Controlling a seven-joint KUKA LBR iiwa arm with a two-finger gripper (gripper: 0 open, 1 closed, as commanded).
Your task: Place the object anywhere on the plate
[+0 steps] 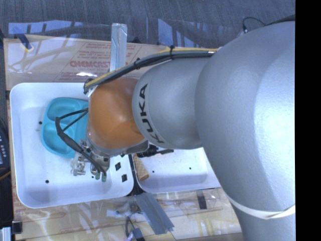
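Two white bins sit on the bench; over the left bin (pixel 30 185) hangs the gripper (pixel 90 170), whose state I cannot tell. Just left of it lies a blue plate (pixel 62 124), partly under the arm (pixel 200 104)

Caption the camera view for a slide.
KUKA arm lowers its tool into the left bin beside a blue plate.

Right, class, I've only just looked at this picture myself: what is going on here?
A grey KUKA arm reaches in from the right over two white bins. Its gripper hangs low over the left bin, just beside a light blue plate lying in that bin. Whether it holds anything cannot be told. A small brownish thing sits at the right bin's near-left edge.
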